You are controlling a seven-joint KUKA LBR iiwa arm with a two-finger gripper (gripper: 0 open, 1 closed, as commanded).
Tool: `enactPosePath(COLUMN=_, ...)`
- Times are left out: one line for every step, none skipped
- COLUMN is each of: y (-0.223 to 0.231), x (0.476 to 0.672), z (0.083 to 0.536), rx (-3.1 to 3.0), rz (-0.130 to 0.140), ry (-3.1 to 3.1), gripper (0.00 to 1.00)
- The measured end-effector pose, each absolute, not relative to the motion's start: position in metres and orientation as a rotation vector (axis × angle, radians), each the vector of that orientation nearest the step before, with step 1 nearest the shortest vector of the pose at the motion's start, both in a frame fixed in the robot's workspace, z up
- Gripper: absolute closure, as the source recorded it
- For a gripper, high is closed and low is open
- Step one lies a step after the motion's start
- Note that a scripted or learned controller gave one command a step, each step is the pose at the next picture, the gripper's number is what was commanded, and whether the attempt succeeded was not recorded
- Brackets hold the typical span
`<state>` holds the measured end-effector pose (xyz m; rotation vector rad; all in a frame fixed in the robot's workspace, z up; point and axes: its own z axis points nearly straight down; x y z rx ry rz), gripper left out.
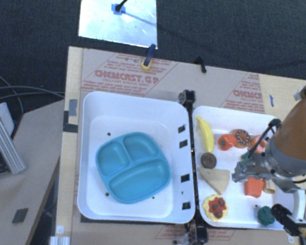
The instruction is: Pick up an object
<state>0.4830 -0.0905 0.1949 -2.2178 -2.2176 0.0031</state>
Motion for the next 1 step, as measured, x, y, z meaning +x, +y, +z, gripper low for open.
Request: enactPosePath(y=-0.0126, x=0.5166, z=0.2518, rx=-2.209, rz=-0.013, ry=-2.239, gripper=1.00)
